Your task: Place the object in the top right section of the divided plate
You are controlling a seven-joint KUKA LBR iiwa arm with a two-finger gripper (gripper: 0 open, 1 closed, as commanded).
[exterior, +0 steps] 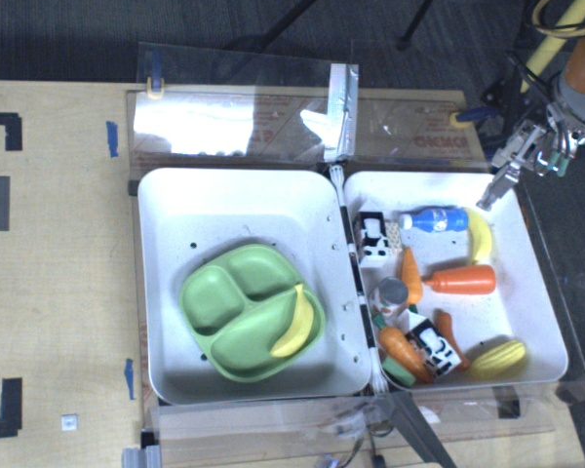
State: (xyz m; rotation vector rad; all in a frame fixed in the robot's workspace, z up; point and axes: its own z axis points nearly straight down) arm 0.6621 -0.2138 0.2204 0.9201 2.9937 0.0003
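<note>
The green divided plate (224,305) lies in the left bin (175,213). A yellow banana (294,325) rests along the plate's right rim, reaching from beside the upper right section down over the lower section. My gripper (493,193) hangs over the far right corner of the right bin (536,291), well away from the plate. It is just above and to the right of a second banana (480,237), and nothing shows in its grasp.
The right bin holds several items: a blue and white bottle (434,220), an orange bottle (460,281), carrots (402,344), a black and white cow toy (372,237), a small can (393,292) and a yellow fruit (497,357). A clear panel (244,115) stands behind the bins.
</note>
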